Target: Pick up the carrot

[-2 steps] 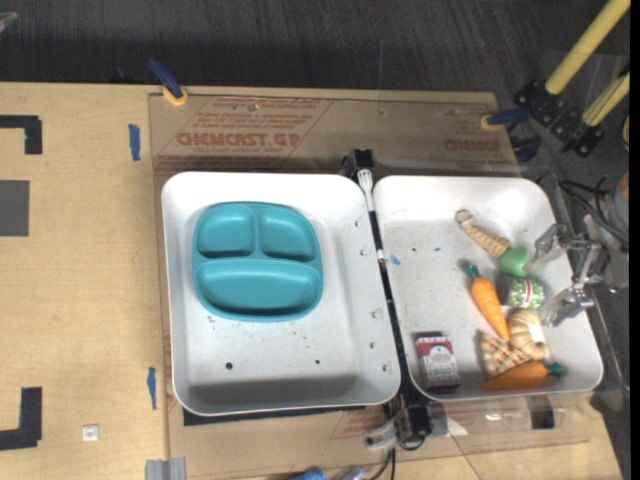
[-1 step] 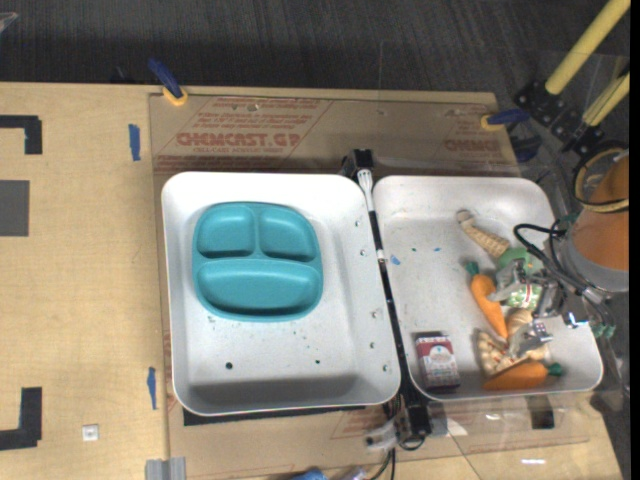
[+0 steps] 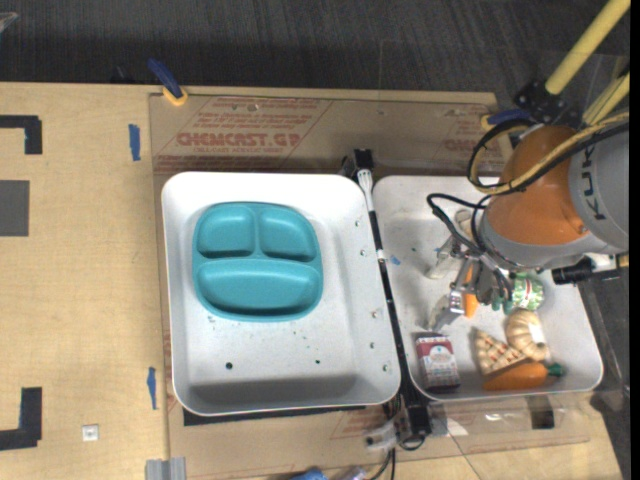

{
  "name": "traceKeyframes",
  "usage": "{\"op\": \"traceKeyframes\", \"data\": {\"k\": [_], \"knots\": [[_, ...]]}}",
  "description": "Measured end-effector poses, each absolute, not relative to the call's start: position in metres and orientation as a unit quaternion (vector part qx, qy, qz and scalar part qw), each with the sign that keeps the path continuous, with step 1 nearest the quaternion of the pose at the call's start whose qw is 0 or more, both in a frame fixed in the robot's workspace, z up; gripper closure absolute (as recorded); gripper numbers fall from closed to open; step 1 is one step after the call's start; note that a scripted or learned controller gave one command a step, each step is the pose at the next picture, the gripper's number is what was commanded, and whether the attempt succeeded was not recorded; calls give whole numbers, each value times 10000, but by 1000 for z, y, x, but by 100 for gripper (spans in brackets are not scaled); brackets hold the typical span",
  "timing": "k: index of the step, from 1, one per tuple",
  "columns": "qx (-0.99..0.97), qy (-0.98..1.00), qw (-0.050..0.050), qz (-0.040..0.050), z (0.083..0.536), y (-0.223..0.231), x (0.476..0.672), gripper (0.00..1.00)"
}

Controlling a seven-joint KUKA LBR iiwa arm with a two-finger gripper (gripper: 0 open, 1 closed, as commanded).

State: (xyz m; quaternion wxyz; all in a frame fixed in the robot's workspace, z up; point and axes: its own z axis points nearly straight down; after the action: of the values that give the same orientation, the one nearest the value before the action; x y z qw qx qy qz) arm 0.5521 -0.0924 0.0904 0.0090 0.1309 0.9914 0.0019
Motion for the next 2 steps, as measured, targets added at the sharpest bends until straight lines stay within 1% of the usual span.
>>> {"op": "traceKeyframes", "data": {"k": [1, 2], "knots": [[1910, 9816, 78, 17, 90, -123, 529, 0], [1892, 9819, 129, 10, 103, -123, 532, 100]]}}
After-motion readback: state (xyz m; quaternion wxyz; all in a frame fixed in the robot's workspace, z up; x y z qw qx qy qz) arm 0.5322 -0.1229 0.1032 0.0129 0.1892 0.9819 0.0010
